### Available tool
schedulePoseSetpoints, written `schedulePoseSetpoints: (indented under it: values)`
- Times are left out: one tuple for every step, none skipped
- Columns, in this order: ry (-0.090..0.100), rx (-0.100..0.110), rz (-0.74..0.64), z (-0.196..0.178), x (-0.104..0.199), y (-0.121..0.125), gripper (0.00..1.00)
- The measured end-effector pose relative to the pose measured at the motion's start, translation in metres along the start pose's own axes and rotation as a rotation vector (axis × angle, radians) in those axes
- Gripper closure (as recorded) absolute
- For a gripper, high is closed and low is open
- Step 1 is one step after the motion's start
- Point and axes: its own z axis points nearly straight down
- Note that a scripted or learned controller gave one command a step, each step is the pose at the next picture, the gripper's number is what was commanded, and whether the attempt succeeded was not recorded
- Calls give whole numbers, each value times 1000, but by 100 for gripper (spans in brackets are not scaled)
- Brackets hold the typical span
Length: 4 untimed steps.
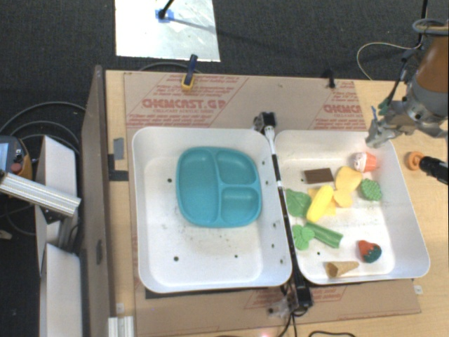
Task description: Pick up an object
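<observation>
bins [210,276]: smooth white plastic | tray [217,187]: matt teal plastic | bench [210,97]: brown cardboard

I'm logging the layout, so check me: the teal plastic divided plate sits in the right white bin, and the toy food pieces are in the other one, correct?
Not quite. The camera view shows the teal plastic divided plate in the left white bin; the toy food pieces are in the right white bin.

The right picture edge is cutting off the arm [431,83], and the gripper [376,133] fingers are appearing too small to tell apart.
</observation>
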Motion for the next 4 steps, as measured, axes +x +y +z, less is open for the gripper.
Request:
schedulePoseSetpoints:
  values:
    - [2, 5, -3, 4, 2, -1, 0]
    - [7, 13, -9, 97, 119, -23, 0]
    - [3, 1, -5, 115, 91, 25, 0]
    - [4, 10, -1, 116, 91, -24, 0]
